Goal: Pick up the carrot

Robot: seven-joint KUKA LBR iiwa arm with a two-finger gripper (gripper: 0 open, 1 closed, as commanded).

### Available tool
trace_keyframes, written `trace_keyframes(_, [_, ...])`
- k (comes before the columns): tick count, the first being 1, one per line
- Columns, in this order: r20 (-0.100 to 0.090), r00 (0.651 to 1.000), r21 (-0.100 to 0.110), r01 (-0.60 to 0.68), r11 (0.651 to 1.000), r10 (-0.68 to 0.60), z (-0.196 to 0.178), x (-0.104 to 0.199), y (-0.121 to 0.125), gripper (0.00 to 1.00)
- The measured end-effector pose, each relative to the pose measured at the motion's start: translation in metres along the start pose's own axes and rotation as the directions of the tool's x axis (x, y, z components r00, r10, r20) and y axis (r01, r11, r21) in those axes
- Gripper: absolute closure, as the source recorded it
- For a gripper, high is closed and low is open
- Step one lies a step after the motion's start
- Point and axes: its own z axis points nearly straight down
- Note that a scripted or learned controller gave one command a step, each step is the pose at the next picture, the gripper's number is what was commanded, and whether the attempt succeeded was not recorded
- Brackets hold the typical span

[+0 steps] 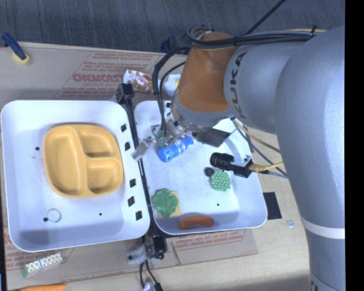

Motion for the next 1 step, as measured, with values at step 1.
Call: trace_keyframes(1, [-0.003, 0.979, 0.004, -0.206, 0.979, 0.206, 0.0007, 0.0795, -0.0339, 0.0])
